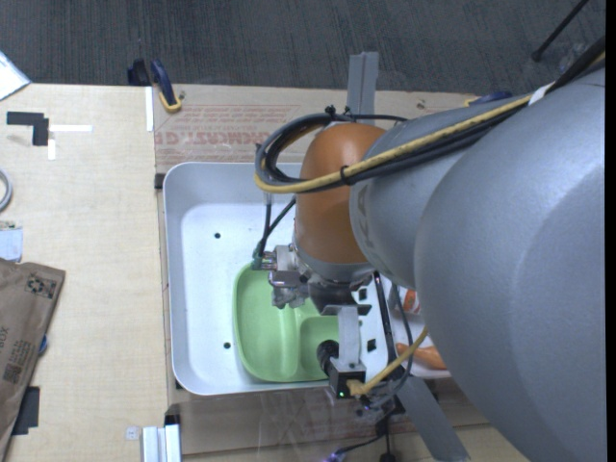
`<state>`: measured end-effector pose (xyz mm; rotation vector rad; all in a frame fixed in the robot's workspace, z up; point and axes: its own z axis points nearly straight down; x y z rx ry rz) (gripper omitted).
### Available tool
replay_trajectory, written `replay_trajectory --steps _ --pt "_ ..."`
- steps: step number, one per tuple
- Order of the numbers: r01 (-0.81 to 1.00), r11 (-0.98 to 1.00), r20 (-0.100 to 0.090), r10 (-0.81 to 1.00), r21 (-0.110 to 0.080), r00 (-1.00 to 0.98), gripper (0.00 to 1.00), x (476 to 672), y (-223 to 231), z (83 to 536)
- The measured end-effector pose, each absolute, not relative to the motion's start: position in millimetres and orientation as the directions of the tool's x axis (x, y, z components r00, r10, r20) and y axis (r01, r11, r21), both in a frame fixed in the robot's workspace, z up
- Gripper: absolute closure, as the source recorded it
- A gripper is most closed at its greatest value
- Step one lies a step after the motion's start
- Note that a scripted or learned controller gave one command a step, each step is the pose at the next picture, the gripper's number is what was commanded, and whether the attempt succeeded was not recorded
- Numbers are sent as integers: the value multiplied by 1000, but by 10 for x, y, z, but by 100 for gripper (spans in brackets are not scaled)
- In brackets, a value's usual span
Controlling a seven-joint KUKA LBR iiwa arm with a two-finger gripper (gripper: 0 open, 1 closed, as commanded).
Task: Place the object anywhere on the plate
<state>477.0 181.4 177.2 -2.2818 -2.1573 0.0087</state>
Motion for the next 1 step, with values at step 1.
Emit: replay_trajectory --steps 1 --pt "994 111 -2 994 -5 -111 100 4773 1469 1572"
